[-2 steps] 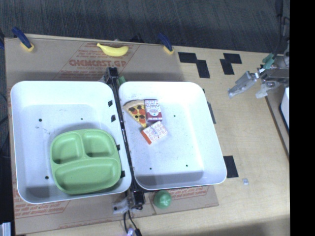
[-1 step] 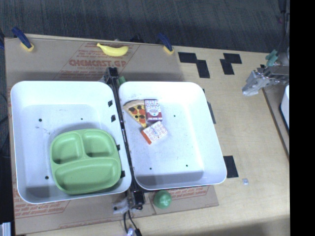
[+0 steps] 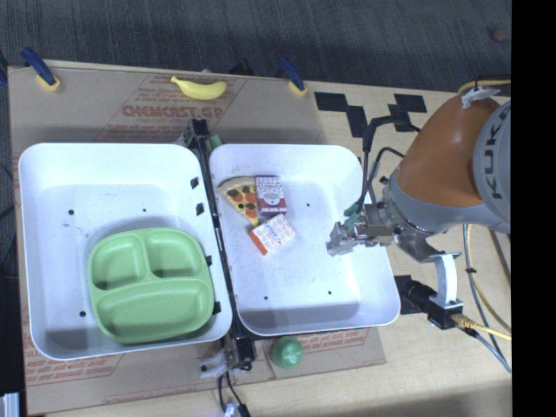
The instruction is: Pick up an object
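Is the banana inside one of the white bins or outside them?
Outside. The banana lies on the cardboard above both bins, past the far rim of the left bin, touching neither bin.

Glossy white plastic bins (image 3: 52, 198)

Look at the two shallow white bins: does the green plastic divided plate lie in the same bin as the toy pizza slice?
No: the green plastic divided plate lies in the left white bin, while the toy pizza slice lies in the right white bin.
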